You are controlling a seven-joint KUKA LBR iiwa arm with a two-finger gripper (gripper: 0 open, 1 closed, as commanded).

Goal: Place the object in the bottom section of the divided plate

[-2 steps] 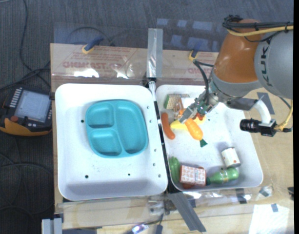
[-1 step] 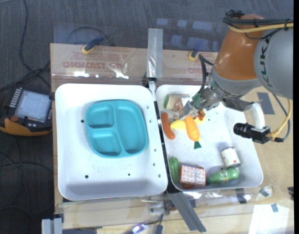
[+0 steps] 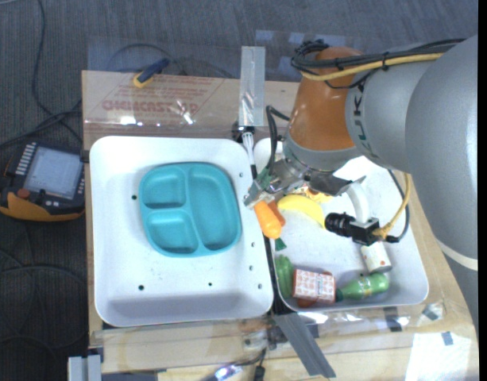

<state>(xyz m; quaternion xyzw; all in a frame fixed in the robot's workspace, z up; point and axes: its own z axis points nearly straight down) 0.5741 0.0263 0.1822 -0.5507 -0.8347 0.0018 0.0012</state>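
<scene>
My tool sits over the carrot, right of centre; grip state cannot be told. Plate awaits.

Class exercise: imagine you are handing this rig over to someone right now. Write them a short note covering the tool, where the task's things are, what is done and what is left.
Tool: down at the left edge of the right bin, over the wall between the bins; whether it grips anything can't be judged.
Orange carrot-like piece: just below the tool, at the right bin's left edge.
Divided plate: blue, in the left bin; all sections bare.
Also in the right bin: banana, green items, small box.
Done: nothing is on the plate.
Left: get an object into the plate's bottom section.
</scene>
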